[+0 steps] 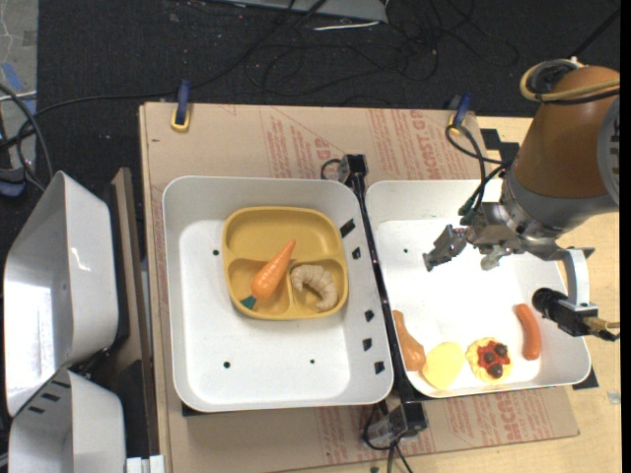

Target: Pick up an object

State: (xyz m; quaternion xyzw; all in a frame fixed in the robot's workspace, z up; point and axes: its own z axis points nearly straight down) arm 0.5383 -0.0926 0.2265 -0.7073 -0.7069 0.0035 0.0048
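I see the gripper [461,246] over the right bin [414,205], nothing between its fingers; spread or pressed, I cannot tell. Sausage [529,330] lies lower right, well apart.

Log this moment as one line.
gripper: above right bin, holds nothing | plate, left bin: carrot, shrimp

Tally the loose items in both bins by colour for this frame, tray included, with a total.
Orange: 3 (carrot, sausage, drumstick-shaped piece)
Yellow: 2 (divided tray, round disc)
Cream: 1 (shrimp)
Yellow with red and dark topping: 1 (small pizza)
Total: 7
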